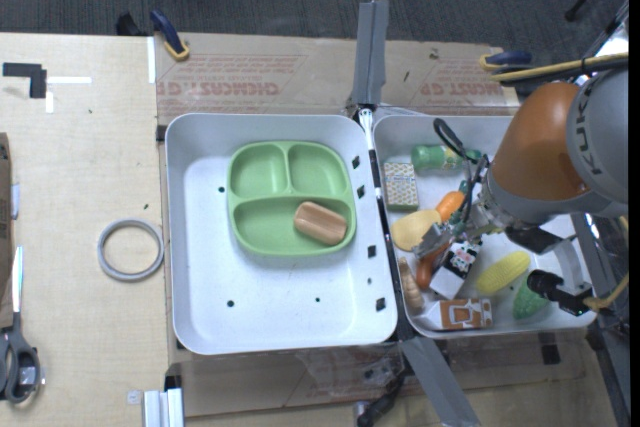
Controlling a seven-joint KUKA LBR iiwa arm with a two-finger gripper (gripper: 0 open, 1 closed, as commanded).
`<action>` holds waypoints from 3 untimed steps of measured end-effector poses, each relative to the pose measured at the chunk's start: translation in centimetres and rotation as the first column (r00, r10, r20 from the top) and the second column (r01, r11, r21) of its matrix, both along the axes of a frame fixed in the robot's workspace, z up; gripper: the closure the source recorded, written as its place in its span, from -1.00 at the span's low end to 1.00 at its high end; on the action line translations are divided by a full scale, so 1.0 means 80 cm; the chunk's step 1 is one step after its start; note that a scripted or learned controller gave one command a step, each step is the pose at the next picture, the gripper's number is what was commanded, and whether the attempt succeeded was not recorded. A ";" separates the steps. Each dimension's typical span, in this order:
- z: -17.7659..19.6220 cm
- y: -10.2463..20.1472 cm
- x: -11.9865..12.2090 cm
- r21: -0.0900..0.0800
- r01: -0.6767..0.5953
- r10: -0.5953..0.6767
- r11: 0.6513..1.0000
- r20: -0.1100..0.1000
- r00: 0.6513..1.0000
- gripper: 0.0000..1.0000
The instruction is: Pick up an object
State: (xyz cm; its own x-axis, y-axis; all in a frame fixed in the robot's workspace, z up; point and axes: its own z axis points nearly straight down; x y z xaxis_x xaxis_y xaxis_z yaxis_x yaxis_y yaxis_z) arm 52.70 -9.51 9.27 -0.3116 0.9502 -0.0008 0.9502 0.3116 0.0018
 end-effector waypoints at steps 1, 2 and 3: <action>-0.001 -0.004 -0.028 0.000 -0.173 0.173 0.985 -0.001 0.985 -1.00; 0.010 -0.005 -0.027 0.000 -0.169 0.169 0.986 0.000 0.986 1.00; 0.123 0.071 0.056 -0.001 0.024 -0.024 1.000 -0.003 1.000 1.00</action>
